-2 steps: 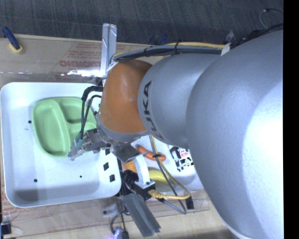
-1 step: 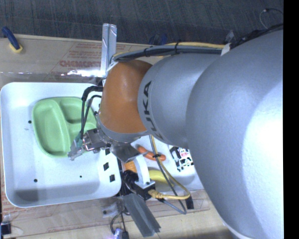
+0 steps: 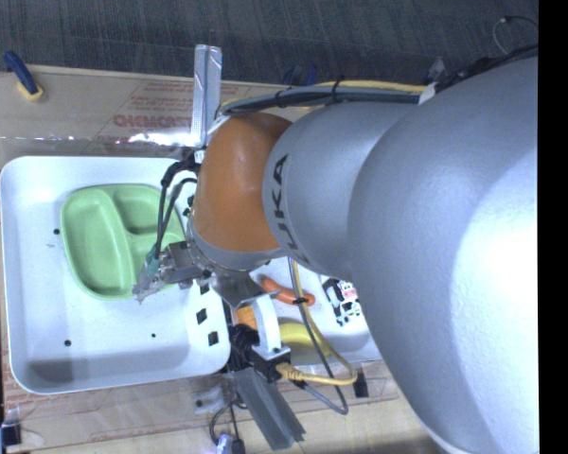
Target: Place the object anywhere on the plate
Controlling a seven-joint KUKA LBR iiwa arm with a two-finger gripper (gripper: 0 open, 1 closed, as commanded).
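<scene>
Fixed camera above, slanted view. The grey arm [image 3: 426, 225] enters from the right and takes up most of the frame; its orange band [image 3: 232, 183] sits over the divide between the two white bins.

Left bin [image 3: 38, 348]: holds a light green divided plate [image 3: 99, 239], lying in the upper half of the bin, its right edge passing under the wrist. Two compartments can be made out, a long one on the left and a smaller one at upper right.

The jaws [image 3: 150, 284] hang at the plate's lower right edge, just over its rim. The wrist hardware covers them, so it cannot be told whether they are open or closed, or whether anything sits between them.

Right bin [image 3: 364, 334]: largely hidden by the arm. In the strip that shows below the wrist lie a yellow object [image 3: 303, 334], an orange-handled item [image 3: 289, 296] and a small white piece with dark and red markings [image 3: 344, 303], all close together. None of them is on the plate.

A yellow cable [image 3: 327, 378] loops near the lower tabletop [image 3: 104, 410] edge. A brown printed board [image 3: 104, 107] lies behind the bins.
</scene>
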